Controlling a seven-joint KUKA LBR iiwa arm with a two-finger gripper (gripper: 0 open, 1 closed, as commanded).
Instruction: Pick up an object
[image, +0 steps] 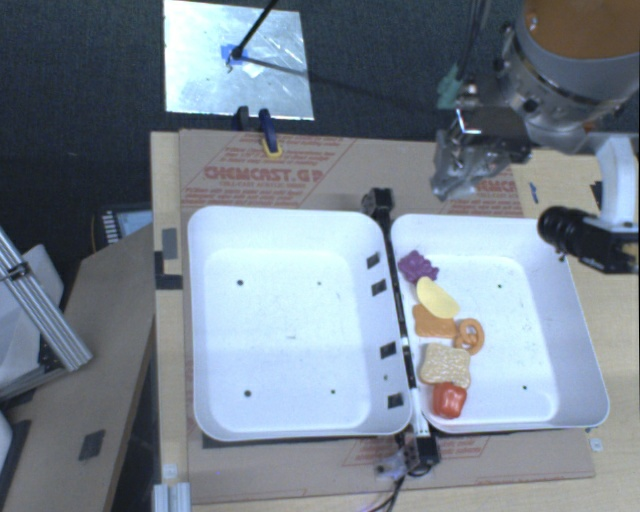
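Several toy foods lie along the left side of the right bin (560, 330): a purple grape bunch (417, 266), a yellow piece (437, 298), an orange flat piece (431, 323), a pretzel (469, 335), a tan cracker (445, 365) and a red pepper (449, 400). My gripper (458, 178) hangs high above the bench beyond the right bin's far edge, with nothing seen between its fingers. It is well apart from the foods.
The left bin (290, 320) stands beside the right one, with a black divider strip (393, 310) between them. A black cylindrical fixture (575, 235) juts over the right bin's far right corner. A shiny metal sheet (238, 60) lies at the back.
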